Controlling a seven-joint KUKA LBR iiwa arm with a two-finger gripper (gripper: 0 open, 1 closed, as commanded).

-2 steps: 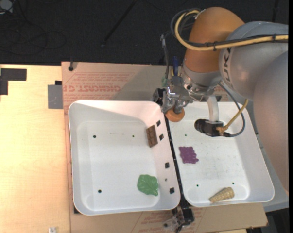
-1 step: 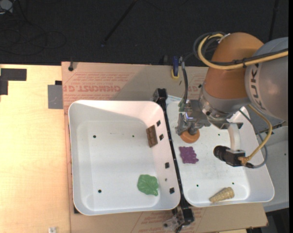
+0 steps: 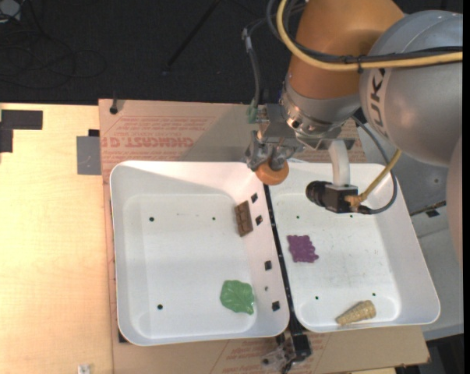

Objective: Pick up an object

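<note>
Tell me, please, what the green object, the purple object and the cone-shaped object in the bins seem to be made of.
Green object in the left bin: probably soft plastic or rubber, matte, with a lumpy, leaf-like outline. Purple object in the right bin: likely similar moulded plastic, matte and bumpy, like toy grapes. Cone-shaped object: tan, perhaps textured plastic like a toy ice-cream cone; too small to be sure.

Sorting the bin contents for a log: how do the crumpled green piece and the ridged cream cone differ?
The crumpled green piece lies in the left white bin, a flat, rumpled blob. The ridged cream cone lies in the right white bin, tapered, with one wide end and one narrow end. Both lie near their bins' front edges, untouched.
</note>
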